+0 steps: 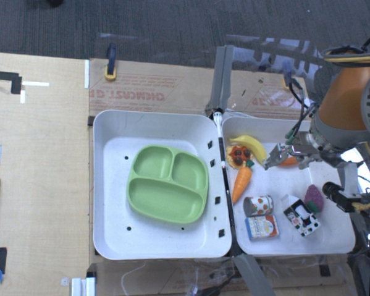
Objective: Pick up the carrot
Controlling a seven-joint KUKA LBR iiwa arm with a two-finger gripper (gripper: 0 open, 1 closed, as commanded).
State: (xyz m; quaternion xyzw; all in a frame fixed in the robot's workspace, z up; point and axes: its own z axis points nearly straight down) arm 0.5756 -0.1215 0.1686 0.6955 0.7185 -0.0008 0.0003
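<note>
The carrot (240, 183) is orange and tapered, and lies in the right bin (341, 242) near its left wall, pointing toward the front. My gripper (284, 158) hangs over the back middle of that bin, to the right of the carrot and a little behind it, apart from it. A small orange object (290, 161) shows right at the gripper's tip; whether it is held is unclear.
A banana (251, 143) and a round pizza-like toy (240, 154) lie just behind the carrot. A tin can (258, 206), a small carton (262, 227), a black-and-white toy (302, 218) and a purple item (314, 197) sit toward the front. The left bin (106, 171) holds a green divided plate (169, 183).
</note>
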